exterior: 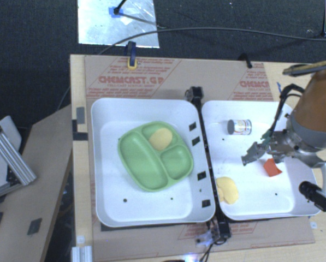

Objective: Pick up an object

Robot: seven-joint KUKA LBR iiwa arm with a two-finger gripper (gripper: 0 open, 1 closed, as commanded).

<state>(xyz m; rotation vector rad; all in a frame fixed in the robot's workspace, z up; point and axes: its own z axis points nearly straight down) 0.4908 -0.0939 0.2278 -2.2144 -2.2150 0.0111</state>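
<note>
While angled low over the right bin [294,209], pincer [252,154] parted beside the orange block [272,168].

We see the arm [315,100] cut off by the right edge, its wrist covering part of the right bin [250,209] and a corner of the orange block [272,168], while the small can's [239,126] label is too tiny to read.

Green divided plate [146,165], pale yellow lump [161,139]; white bins [111,201]; orange-red block [272,168]; yellow lump [227,190].
</note>
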